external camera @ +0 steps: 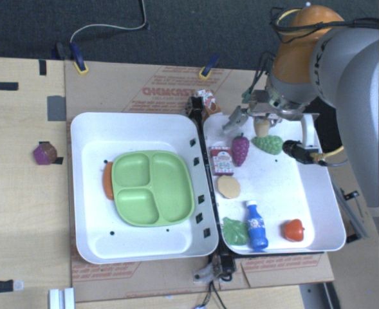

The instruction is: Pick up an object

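My gripper point(247, 123) hangs over the far end of the right bin point(318, 201). It is open, with one grey finger point(233, 120) splayed to the left and nothing between the fingers. A purple bunch of grapes point(240, 150) lies just below it. A knobbly green piece point(268, 144) sits right of the grapes. Further forward in the same bin are a red carton point(221, 160), a round tan biscuit point(228, 187), a blue bottle point(256, 224), a green leafy item point(235, 231) and a red tomato point(293, 230).
The left bin point(92, 134) holds a green divided plate point(154, 187) with an orange item point(107, 179) tucked under its left edge. A small red and white toy point(206, 102) stands at the bins' far junction. A purple block point(45, 153) lies on the bench at left.
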